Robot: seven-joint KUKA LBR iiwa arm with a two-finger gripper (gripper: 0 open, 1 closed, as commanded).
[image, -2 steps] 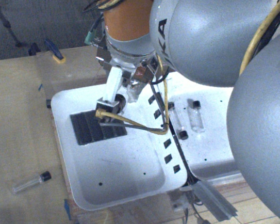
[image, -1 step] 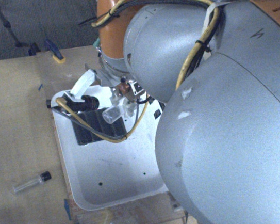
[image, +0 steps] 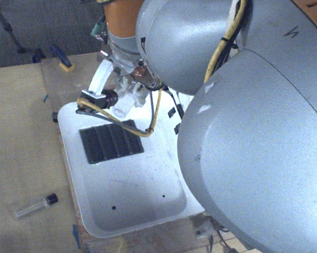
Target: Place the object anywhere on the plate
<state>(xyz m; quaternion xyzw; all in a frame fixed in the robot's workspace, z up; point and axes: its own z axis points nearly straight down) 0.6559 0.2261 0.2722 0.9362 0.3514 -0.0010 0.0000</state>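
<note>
A flat black ribbed plate (image: 112, 141) lies in the far left part of the white bin (image: 133, 191). My gripper (image: 129, 95) hangs low over the bin's far edge, just beyond the plate's far right corner. No object shows in its grasp from this angle. The grey arm with its orange band (image: 123, 7) reaches in from the right and hides the bin's right side and whatever lies there.
A clear tube with a black cap (image: 34, 205) lies on the wooden bench left of the bin. A blue clamp (image: 63, 59) sits at the bench's far edge. Two small dark specks (image: 113, 207) mark the bin floor near its front.
</note>
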